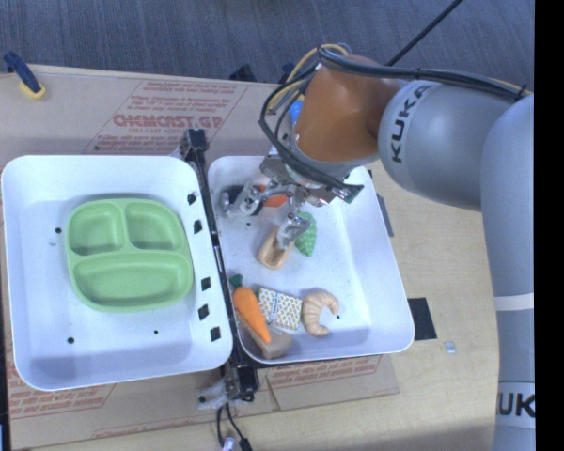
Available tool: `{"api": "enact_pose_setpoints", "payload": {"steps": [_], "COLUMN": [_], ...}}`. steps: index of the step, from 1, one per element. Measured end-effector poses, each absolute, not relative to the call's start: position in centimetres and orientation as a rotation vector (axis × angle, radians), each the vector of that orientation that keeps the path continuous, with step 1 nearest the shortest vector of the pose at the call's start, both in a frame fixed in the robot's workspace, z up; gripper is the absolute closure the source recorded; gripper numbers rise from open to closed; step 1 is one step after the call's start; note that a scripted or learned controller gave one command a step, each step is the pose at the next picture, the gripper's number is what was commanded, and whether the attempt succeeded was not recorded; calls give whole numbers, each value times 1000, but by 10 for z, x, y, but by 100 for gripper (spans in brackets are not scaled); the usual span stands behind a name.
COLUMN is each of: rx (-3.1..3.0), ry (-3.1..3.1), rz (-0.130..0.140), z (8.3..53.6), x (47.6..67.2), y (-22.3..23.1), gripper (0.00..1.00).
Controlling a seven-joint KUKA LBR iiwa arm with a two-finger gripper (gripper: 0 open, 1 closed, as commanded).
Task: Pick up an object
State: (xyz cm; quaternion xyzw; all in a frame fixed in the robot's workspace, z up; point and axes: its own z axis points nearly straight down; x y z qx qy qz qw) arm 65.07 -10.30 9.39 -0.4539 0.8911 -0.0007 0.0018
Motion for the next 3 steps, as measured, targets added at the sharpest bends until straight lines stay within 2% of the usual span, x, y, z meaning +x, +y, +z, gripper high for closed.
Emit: {"api": "enact_pose_setpoints", "payload": {"steps": [1, 2, 3], "rx": [-1743, -2342, -2588], "ry": [2610, 2091, 1780], "rz": [-2, -1, -3], "z": [95, 94, 94], "x": [626, 652, 601], "y": [-126, -100, -92], "gripper": [0, 0, 0]}}
